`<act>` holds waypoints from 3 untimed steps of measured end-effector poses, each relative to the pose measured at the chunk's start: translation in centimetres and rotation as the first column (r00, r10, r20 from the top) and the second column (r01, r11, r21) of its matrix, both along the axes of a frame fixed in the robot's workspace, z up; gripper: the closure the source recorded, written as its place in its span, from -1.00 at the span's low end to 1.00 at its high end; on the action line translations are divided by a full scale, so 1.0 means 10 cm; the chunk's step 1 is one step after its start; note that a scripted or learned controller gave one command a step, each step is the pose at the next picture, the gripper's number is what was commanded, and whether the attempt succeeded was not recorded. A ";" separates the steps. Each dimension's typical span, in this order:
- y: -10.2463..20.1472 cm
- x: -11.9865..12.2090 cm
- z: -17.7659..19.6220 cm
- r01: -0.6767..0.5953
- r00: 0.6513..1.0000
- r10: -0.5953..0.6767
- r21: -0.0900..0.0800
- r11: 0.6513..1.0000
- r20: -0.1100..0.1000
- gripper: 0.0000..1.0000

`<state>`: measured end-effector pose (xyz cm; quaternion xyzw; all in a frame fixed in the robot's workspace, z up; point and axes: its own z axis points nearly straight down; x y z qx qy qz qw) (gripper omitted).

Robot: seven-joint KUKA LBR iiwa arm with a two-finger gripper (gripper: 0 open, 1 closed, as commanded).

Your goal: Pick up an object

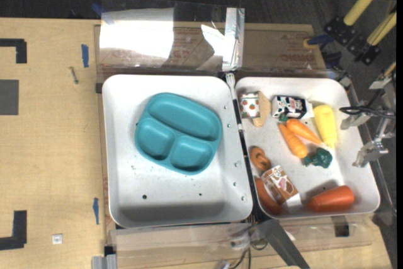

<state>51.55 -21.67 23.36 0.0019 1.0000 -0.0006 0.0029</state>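
In the right bin [368, 195], carrots [299, 137], gripper [371, 135] just beside, apart.

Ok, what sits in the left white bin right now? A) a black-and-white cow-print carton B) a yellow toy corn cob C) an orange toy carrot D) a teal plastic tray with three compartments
D: the teal plastic tray with three compartments lies alone in the left white bin; the toy foods are in the right white bin.
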 end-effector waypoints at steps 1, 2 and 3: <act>-0.06 -0.23 -1.19 -0.060 0.998 0.060 -0.007 0.998 0.017 -1.00; 0.61 -0.22 -1.44 -0.136 0.991 0.136 -0.003 0.991 0.013 -1.00; 1.17 0.21 -1.43 -0.097 0.995 0.097 -0.011 0.995 0.004 -1.00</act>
